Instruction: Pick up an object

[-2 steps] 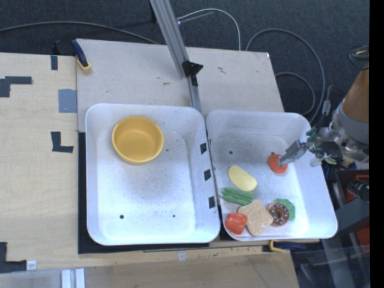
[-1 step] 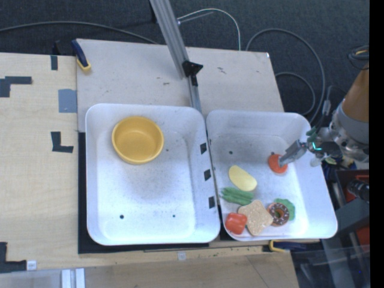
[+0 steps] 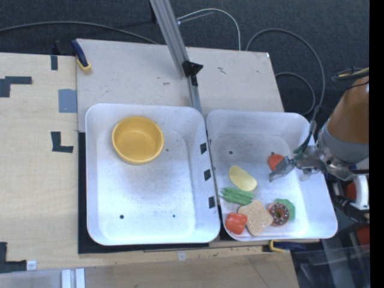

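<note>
While over rt bin (image 3: 312, 179), gripper (image 3: 282, 170) beside red toy (image 3: 275, 160).

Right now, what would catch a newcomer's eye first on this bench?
The yellow bowl sits alone toward the back left of the left bin. In the right bin, toy foods cluster near the front, and the gripper reaches in from the right beside a small red piece.

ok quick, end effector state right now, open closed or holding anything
end effector: cannot be told whether open or closed; it sits over the right bin, next to the small red object, with nothing visibly held.
</note>
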You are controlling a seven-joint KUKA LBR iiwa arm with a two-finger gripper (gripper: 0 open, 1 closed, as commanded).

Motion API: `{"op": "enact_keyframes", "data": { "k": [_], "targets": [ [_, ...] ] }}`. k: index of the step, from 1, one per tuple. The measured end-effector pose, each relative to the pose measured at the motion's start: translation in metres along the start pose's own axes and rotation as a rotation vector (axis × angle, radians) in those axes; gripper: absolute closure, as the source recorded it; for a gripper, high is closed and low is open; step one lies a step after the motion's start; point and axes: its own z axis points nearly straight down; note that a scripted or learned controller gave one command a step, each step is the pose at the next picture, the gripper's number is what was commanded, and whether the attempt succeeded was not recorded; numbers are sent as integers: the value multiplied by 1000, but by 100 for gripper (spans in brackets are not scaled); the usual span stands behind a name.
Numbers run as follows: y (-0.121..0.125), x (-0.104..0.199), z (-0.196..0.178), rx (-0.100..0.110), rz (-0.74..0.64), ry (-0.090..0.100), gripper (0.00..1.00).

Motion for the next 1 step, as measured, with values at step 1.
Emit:
{"op": "enact_keyframes", "data": {
  "k": [1],
  "targets": [
    [3,1,45,-1,-1,-1,0]
  ]
}}
